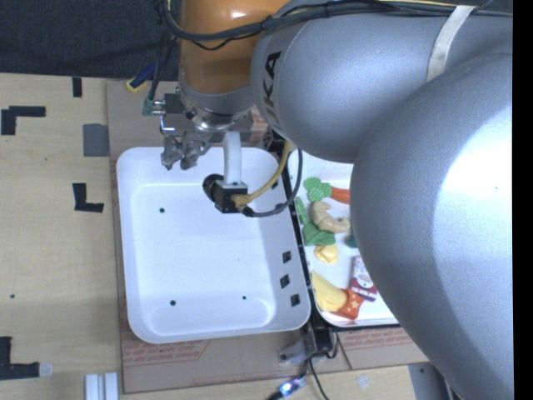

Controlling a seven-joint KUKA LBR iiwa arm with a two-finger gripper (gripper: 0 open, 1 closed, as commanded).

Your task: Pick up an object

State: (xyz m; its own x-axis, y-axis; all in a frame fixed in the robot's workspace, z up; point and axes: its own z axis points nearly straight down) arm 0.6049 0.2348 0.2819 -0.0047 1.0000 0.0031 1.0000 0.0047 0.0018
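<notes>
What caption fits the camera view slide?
KUKA arm's gripper hovers over the left bin's far rim; toy food sits in the right bin.

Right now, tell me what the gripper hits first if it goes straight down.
Likely the far rim of the left bin; the gripper hangs right above that edge, though depth is hard to judge from this slant.

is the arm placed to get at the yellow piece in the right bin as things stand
Probably not yet. The gripper hangs over the far edge of the left bin, while the yellow piece lies in the right bin, partly under the arm's own bulk.
</notes>
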